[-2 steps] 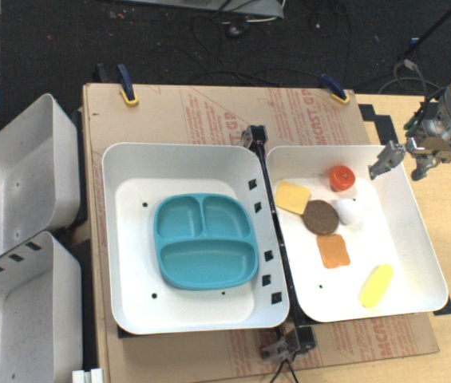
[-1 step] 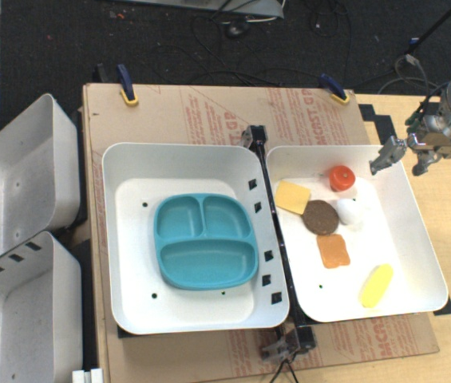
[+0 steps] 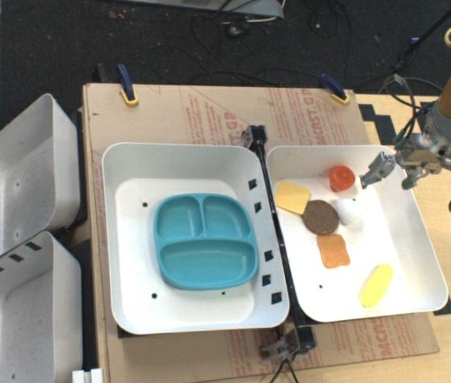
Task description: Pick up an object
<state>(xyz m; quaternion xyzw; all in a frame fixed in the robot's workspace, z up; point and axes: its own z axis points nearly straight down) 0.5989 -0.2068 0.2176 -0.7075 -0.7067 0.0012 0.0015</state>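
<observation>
A brown cardboard-topped bench (image 3: 209, 110) carries two shallow white bins. The right bin (image 3: 417, 238) holds six toy foods, nearest a yellow oblong piece (image 3: 376, 285), farthest a red round piece (image 3: 341, 178). The tool (image 3: 391, 172) hovers spread, empty; closely packed pieces risk a glancing, failed grasp.

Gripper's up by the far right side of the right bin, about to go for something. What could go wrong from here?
1. The gripper hangs beside the right bin's far rim; a straight descent could strike it.
2. The red piece, brown disc, yellow slice, orange slice and a small white item lie clustered, so the fingers may nudge neighbours.
3. The slices lie flat, likely hard to pinch.
</observation>
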